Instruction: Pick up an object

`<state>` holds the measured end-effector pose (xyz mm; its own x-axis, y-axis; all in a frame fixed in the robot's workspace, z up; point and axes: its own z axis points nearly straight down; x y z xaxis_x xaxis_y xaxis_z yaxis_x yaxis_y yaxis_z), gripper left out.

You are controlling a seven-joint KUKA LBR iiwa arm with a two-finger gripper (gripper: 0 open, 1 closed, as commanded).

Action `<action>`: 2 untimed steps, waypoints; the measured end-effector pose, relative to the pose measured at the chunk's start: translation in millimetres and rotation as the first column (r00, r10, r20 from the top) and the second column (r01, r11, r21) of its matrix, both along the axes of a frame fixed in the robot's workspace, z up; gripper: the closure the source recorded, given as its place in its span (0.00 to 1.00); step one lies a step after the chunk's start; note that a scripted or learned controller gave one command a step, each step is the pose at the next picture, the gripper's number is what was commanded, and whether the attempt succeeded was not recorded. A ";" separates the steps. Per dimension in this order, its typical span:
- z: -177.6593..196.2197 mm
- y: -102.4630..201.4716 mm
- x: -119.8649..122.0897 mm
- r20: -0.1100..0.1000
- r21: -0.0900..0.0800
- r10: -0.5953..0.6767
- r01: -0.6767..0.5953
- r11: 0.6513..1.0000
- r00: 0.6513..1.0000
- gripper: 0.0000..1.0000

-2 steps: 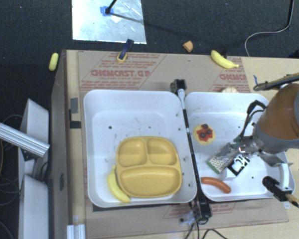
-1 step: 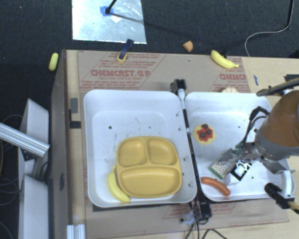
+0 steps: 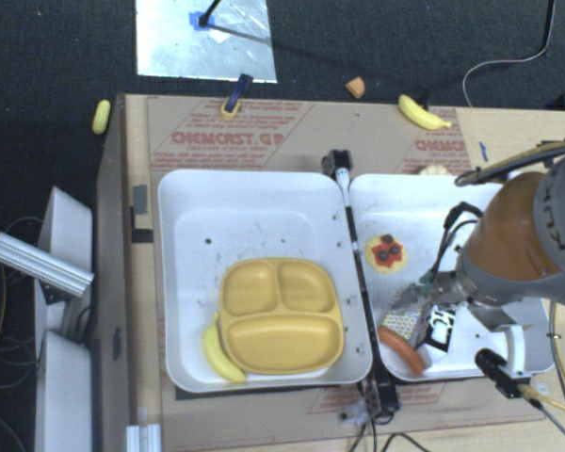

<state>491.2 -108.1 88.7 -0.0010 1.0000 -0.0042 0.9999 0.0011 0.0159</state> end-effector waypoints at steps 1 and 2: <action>0.4 -5.6 0.3 -0.002 0.006 0.002 -0.002 1.000 1.000 0.00; 11.3 -6.3 1.7 0.002 0.004 0.003 -0.003 1.000 1.000 1.00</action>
<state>492.9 -114.3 100.0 -0.0037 1.0000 -0.0003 0.9998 0.0037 0.0183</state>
